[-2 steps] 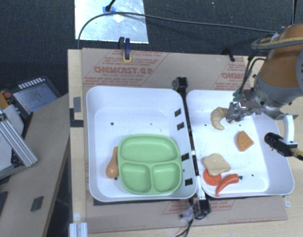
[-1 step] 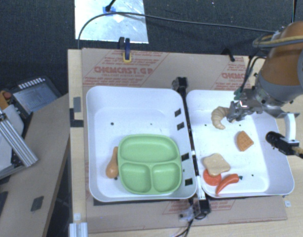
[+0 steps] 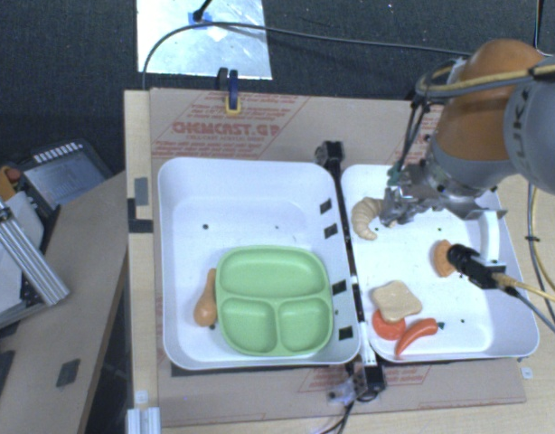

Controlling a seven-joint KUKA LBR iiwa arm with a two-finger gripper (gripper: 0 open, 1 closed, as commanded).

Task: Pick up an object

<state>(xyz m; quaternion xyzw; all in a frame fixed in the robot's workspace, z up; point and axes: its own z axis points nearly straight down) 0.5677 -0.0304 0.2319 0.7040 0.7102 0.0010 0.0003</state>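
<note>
In the right bin (image 3: 467, 319) a pale croissant (image 3: 364, 218) lies at the back left, near the divider. My gripper (image 3: 398, 208) is down over the croissant's right end, touching or just above it. Nothing is lifted off the bin floor. An orange round piece (image 3: 441, 258) lies to the right of the gripper. A slice of toast (image 3: 394, 299) and a red pepper (image 3: 407, 331) lie at the bin's front left.
The left bin (image 3: 183, 197) holds a green divided plate (image 3: 273, 300) with an orange-brown drumstick-shaped piece (image 3: 206, 300) beside it on the left. A black plug with a yellow cable (image 3: 476, 268) hangs over the right bin beside the orange piece. The arm covers the right bin's back right.
</note>
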